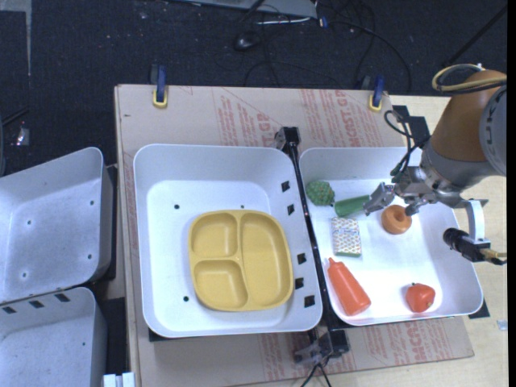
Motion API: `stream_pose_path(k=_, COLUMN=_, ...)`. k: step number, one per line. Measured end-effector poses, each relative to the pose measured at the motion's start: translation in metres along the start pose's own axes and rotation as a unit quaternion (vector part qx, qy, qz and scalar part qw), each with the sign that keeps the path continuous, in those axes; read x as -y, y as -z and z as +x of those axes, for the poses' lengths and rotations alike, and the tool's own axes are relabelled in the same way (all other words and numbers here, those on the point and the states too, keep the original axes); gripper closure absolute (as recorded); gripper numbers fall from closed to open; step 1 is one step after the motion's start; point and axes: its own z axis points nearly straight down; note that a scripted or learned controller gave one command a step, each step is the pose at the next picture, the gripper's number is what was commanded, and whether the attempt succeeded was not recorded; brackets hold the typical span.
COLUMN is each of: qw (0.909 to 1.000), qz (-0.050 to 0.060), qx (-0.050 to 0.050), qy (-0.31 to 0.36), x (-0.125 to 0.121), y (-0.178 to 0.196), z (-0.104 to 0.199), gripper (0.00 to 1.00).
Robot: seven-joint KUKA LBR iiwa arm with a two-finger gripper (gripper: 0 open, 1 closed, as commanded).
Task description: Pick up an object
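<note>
The gripper [393, 198] hung over the right bin [459, 285], its fingers spread on either side of an orange ball [396, 220], not closed on it.

The arm [468, 135] reached in from the tabletop's right edge, its fingers apart just above the ball, which lay on the bin floor toward the far right part. A green cylinder [351, 206] lay just left of the gripper, with a green bumpy object [320, 192] beyond it near the bin's far left corner. A patterned sponge block [347, 237] sat near the left wall, an orange-red bottle [348, 287] lay tilted by the near left corner, and a small red pepper-like object [420, 297] rested near the near right corner. In the left bin [161, 216] lay a yellow divided plate [240, 259].
</note>
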Motion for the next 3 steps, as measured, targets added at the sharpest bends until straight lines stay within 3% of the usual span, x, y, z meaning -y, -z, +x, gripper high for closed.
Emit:
stream_pose_path(k=1, qw=1.0000, qz=-0.008, qx=0.004, qy=0.000, x=-0.004, y=-0.031, z=-0.002, gripper=0.00)
stream_pose_path(k=2, qw=0.9999, qz=-0.014, qx=0.007, qy=0.000, x=-0.006, y=-0.017, z=-0.004, gripper=1.00)
stream_pose_path(k=3, qw=1.0000, qz=-0.006, qx=0.002, qy=0.001, x=-0.007, y=0.047, z=-0.009, gripper=1.00)
